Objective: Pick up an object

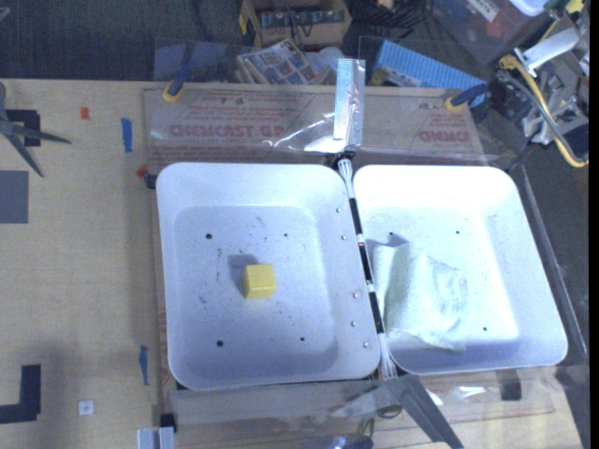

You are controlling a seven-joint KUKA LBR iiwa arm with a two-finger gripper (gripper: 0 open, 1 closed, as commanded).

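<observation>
A small yellow block [259, 281] sits near the middle of the left bin [187, 344], apart from its walls. In the right bin [524, 344], a pale crumpled cloth [426, 297] lies against the left wall beside the divider. Farther back, clear plastic sheeting [281, 124] covers the bench edge.

Two bins side by side on the bench [75, 279], a block [260, 281] near the middle of the left bin [187, 204], a crumpled cloth [426, 297] in the right bin [487, 204], against its left wall
</observation>
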